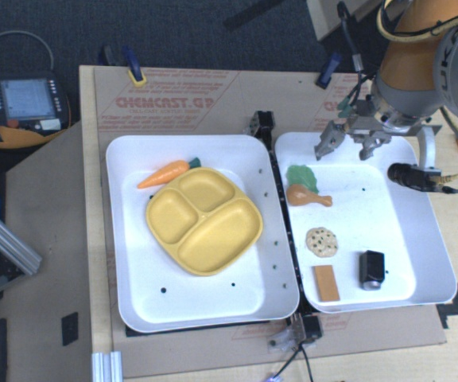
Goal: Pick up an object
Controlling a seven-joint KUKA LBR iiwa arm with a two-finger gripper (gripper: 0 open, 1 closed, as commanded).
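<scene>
Nearest the camera, a tan cracker (325, 282) and black block (371, 268) lie well below the jaws (350, 142), which hang spread and empty, poised just above the drumstick (308, 198) and green leaf (301, 176).

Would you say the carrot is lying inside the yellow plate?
No, the carrot lies on the left bin's floor, beside the yellow plate's upper rim.

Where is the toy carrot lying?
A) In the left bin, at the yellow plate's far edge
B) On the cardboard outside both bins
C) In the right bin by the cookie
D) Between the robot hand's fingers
A: the carrot lies in the left bin, against the yellow plate.
</scene>
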